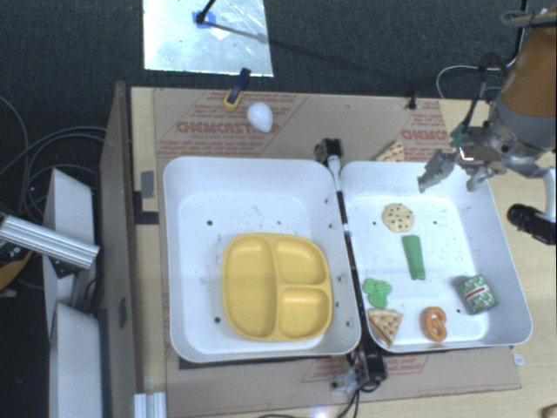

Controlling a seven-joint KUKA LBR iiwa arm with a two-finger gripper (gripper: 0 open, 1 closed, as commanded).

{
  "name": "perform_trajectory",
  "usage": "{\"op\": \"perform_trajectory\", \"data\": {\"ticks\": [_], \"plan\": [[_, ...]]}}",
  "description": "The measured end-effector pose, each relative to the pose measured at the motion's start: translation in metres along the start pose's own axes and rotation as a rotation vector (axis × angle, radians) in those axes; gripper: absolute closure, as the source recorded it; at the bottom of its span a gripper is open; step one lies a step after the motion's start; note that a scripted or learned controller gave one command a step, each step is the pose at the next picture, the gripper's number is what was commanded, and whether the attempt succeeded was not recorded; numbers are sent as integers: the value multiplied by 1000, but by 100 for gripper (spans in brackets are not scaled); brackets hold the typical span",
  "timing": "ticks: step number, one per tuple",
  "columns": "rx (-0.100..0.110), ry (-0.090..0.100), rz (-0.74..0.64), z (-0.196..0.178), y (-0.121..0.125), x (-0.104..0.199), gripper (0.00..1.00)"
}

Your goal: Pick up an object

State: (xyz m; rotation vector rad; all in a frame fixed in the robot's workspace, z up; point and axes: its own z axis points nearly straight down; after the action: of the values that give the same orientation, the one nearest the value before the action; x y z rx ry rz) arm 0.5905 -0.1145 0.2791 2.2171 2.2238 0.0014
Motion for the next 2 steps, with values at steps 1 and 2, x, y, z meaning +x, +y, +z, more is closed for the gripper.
{"op": "perform_trajectory", "data": {"ticks": [1, 2], "plan": [[14, 3, 3, 122, -37, -4, 0], [7, 2, 3, 191, -31, -9, 0]]}}
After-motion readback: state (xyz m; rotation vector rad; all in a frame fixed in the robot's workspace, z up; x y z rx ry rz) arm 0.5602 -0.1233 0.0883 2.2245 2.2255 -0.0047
